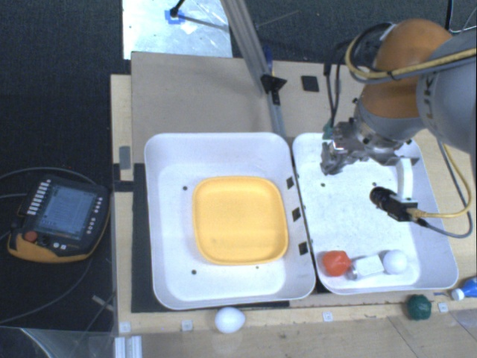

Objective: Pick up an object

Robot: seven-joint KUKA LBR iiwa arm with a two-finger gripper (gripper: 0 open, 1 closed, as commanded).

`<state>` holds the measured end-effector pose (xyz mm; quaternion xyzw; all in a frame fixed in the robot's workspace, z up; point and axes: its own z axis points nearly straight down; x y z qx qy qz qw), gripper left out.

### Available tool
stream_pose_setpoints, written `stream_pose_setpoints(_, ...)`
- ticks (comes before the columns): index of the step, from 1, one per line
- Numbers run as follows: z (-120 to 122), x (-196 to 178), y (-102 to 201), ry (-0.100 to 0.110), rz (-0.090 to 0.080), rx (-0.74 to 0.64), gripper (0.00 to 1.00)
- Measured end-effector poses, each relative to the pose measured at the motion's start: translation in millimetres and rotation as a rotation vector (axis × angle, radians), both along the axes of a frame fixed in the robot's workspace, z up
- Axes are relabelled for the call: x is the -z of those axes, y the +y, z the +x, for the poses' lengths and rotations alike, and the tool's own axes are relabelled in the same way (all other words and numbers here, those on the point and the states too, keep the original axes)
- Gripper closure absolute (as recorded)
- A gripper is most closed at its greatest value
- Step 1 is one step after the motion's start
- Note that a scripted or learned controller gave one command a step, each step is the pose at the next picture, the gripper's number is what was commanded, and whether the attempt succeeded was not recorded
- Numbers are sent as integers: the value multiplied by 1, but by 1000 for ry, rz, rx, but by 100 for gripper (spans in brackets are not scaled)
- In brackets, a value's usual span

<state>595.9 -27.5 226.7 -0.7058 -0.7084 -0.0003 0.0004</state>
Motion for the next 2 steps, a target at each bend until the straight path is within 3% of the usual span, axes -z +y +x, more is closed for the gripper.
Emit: stream_pose_setpoints(2, -54, 2, 88, -1, 0, 0, 100)
